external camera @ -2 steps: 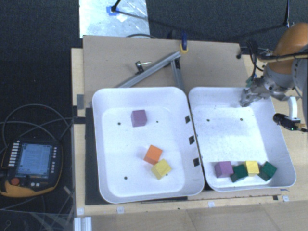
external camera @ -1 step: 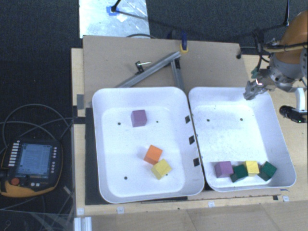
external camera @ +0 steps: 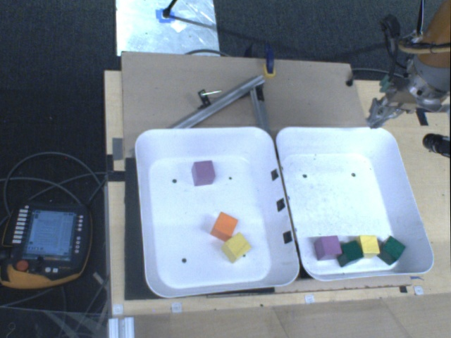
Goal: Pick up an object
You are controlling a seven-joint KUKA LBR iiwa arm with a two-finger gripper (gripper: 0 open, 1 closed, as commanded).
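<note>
The left bin [external camera: 151, 189] holds a purple cube [external camera: 203, 172], an orange cube [external camera: 224, 225] and a yellow cube [external camera: 237, 247]. Along the front wall of the right bin [external camera: 402, 171] lie a purple cube [external camera: 327, 247], a dark green block [external camera: 349, 253], a yellow cube [external camera: 369, 244] and another green block [external camera: 392, 249]. My gripper [external camera: 378, 117] hangs at the far right, just beyond the right bin's back right corner, well away from every cube. Nothing is seen between its fingers.
A grey metal bar [external camera: 218, 101] lies slantwise on the brown board behind the left bin. A teach pendant [external camera: 46, 243] with cables sits on the floor at the left. Black clips [external camera: 280, 204] join the two bins.
</note>
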